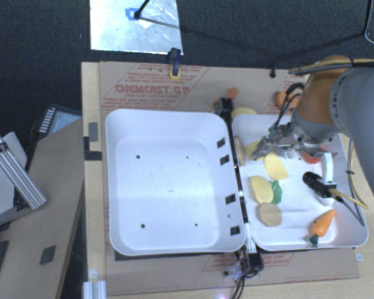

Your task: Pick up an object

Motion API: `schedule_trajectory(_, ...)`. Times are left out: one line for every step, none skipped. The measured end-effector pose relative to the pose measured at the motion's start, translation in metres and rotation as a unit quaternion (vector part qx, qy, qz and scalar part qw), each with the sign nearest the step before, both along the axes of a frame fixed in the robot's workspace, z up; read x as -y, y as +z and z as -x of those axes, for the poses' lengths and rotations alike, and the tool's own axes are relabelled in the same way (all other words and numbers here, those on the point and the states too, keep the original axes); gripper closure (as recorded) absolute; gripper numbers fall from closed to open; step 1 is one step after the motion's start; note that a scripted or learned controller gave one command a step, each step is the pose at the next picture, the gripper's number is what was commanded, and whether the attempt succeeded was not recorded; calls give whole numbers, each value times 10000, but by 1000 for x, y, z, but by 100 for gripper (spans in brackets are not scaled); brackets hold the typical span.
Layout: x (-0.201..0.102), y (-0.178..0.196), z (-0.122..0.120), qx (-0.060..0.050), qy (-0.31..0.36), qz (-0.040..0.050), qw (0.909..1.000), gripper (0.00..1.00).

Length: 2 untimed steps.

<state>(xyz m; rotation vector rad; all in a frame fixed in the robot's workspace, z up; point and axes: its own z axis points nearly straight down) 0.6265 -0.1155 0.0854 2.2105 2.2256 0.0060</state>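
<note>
My gripper [262, 149] hangs over the upper left part of the right bin [355, 229]. Just below it lies a yellow oval piece [275, 166]. Further toward the front lie a second yellow piece [259, 189], a green piece [278, 192] touching it, and a tan round piece [269, 214]. An orange carrot [322, 222] rests in the bin's front right corner. A small red thing [311, 158] shows beside the wrist. A pale stick-like piece [240, 149] lies along the bin's left wall.
The left bin [168, 179] stands beside the right one, with black clips along the shared edge. A pale yellow thing [243, 113] sits at the right bin's back rim. An orange ball [282, 98] lies on the cardboard behind.
</note>
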Motion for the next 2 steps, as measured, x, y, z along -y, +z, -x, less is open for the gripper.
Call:
schedule_trajectory(-27, 1, -45, 6, 4, -1, 10000, 0)
schedule_trajectory(-24, 11, -44, -2, 3, 6, 10000, 100)
